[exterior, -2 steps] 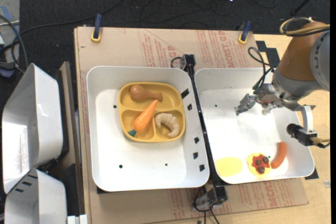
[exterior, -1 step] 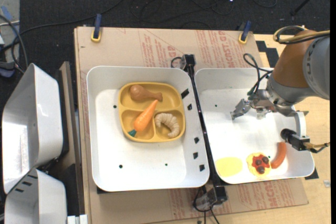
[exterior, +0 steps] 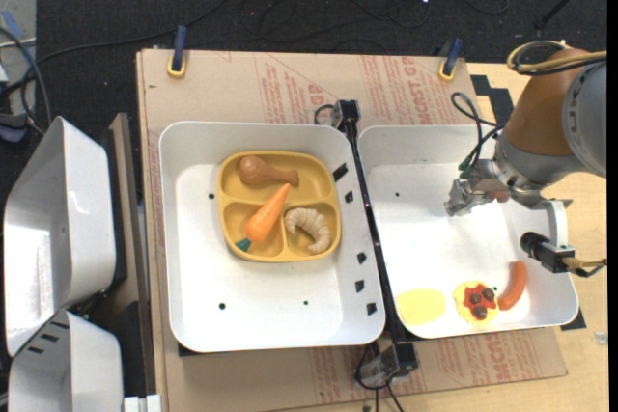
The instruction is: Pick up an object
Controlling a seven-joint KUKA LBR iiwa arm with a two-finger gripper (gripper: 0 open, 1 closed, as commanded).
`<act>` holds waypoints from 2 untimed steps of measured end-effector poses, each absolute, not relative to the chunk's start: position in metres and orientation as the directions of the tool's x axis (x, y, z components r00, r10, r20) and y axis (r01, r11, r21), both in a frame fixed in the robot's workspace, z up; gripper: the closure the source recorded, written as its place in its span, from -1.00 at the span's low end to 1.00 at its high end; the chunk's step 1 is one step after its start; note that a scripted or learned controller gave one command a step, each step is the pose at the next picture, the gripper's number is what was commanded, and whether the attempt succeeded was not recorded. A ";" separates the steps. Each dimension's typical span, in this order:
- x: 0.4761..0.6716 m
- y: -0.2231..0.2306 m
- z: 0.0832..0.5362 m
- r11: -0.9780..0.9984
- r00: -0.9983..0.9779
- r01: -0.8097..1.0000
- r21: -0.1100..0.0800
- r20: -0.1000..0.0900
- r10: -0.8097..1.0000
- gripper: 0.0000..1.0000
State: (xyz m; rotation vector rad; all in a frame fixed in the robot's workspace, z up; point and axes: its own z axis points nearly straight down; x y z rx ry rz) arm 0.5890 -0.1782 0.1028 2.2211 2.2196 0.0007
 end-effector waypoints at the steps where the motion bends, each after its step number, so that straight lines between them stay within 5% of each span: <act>1: 0.582 -0.184 0.159 -0.003 0.003 1.000 0.005 -0.002 1.000 1.00; 2: 0.573 -0.185 0.217 -0.001 0.001 1.000 0.006 -0.002 1.000 1.00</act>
